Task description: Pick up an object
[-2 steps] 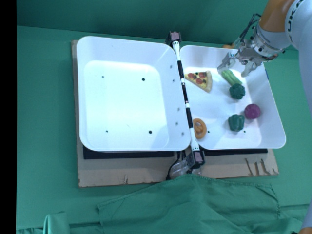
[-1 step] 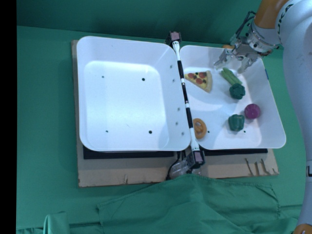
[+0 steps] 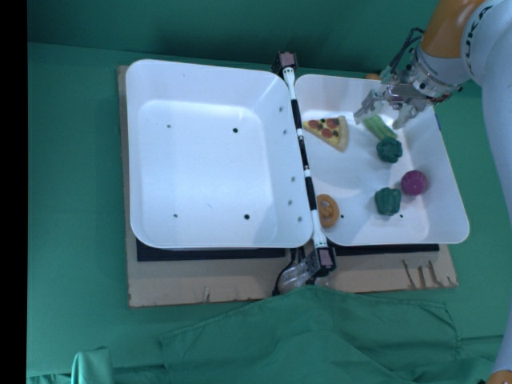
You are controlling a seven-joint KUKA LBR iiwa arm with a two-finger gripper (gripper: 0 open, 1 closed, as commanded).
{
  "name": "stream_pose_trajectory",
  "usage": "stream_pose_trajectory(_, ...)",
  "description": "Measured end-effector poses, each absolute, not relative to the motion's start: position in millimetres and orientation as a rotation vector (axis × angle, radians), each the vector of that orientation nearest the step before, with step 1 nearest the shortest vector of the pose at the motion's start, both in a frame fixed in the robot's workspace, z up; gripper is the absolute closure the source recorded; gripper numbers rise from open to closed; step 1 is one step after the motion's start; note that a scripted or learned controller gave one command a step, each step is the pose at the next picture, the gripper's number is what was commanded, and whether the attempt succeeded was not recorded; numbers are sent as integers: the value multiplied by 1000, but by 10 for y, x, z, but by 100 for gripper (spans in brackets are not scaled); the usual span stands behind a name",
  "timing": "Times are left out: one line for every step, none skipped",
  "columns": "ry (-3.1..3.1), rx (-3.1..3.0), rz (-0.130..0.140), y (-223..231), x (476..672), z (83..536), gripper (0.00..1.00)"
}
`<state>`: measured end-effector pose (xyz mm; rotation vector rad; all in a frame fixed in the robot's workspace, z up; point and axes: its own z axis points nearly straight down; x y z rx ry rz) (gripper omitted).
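A green cloth lies crumpled at the desk's near edge, before two white bins: the left bin and the right bin. The arm holds its pincer spread open, seemingly grasping nothing, above the broccoli in the right bin, near a pizza slice, green pepper, purple ball and pretzel.

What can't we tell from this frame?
- Claw grip: in the camera view it hangs over the stem of the broccoli; contact between them can't be judged from this slant.
- Arm: cut off by the top and right edges.
- Object behind the claw: an orange sliver, covered by the claw.
- Device at the near end of the divider: too small and blurred to identify.
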<state>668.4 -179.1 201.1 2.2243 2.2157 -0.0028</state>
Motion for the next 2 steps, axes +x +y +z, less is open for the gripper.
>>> stream_pose_trajectory(2216,2224,0,-1665,6276,2285,0)
stream_pose_trajectory(2222,2222,-2,-1870,7018,2007,0)
